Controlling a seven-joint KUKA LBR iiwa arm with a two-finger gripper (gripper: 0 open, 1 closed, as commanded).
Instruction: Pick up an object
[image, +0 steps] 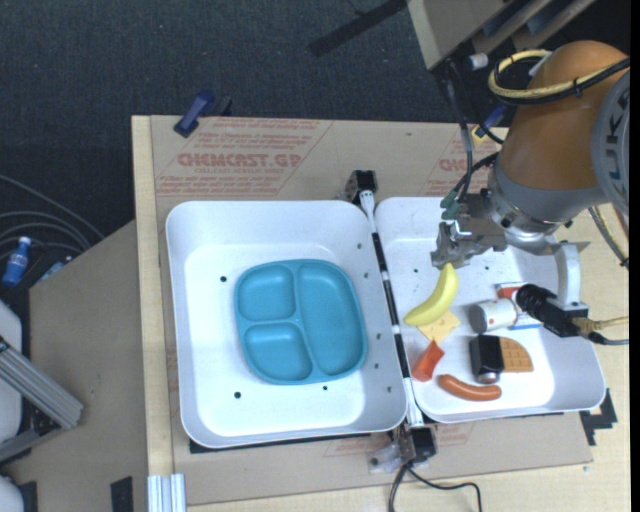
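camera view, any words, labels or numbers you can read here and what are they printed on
"CHEMCAST GP": red print, repeated in rows, on the brown sheet under the two bins; it reads roughly so.
Smaller red lines beside it: too blurred to read.
Letters on the grey arm, cut off by the frame: not readable.

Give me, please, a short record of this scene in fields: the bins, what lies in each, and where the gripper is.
left bin: holds a blue divided plate
right bin: holds a banana, a yellow wedge, an orange carrot-like piece, a sausage, a black block on a waffle-like piece, and a white tube with a red end
gripper: over the right bin, at the banana's upper end
grasp: fingers too unclear to judge
arm: reaches in from the right
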